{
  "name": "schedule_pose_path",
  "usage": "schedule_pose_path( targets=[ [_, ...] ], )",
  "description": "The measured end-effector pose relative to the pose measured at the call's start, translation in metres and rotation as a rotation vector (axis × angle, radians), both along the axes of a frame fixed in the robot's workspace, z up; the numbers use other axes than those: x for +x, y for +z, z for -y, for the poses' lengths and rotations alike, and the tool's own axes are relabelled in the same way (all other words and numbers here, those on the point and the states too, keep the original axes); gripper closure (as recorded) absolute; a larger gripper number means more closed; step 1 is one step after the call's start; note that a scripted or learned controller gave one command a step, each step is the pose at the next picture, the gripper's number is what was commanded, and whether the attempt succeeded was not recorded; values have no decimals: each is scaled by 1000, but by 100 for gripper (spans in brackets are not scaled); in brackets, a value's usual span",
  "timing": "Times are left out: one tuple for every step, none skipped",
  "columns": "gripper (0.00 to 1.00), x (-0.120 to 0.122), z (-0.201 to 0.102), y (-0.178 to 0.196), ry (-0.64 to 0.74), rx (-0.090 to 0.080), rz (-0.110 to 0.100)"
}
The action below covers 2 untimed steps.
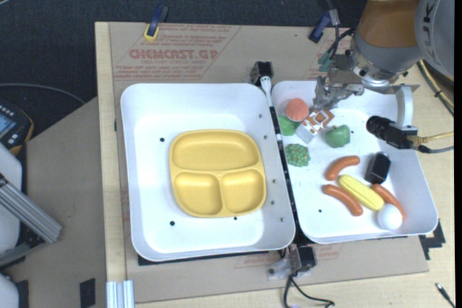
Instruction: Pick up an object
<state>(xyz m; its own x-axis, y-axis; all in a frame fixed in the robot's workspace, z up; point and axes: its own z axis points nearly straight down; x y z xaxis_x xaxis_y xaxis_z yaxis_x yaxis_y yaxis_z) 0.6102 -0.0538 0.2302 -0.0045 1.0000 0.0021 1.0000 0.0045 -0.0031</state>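
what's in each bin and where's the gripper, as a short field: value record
left bin: white shallow bin holding a yellow three-compartment plastic plate
right bin: white shallow bin with toy food
near gripper: red-orange round toy, small brown-and-white block, green pepper-like toy
middle: green broccoli toy
front: yellow corn toy, orange sausage-shaped toys, white egg, black block
gripper: two-finger gripper low over the right bin's far end

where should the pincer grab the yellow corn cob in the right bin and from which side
Grip the corn cob across its narrow middle, coming straight down from above. It lies flat and slanted in the right bin, so the fingers should close across its short width. That is tight: sausages lie close on both long sides, and a white egg sits by its lower end.
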Motion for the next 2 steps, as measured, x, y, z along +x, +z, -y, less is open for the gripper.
schedule_pose_path(
  targets=[
    [100,-18,-42,4,1,1,0],
    [100,-41,-78,-9,-1,-1,-2]
  ],
)
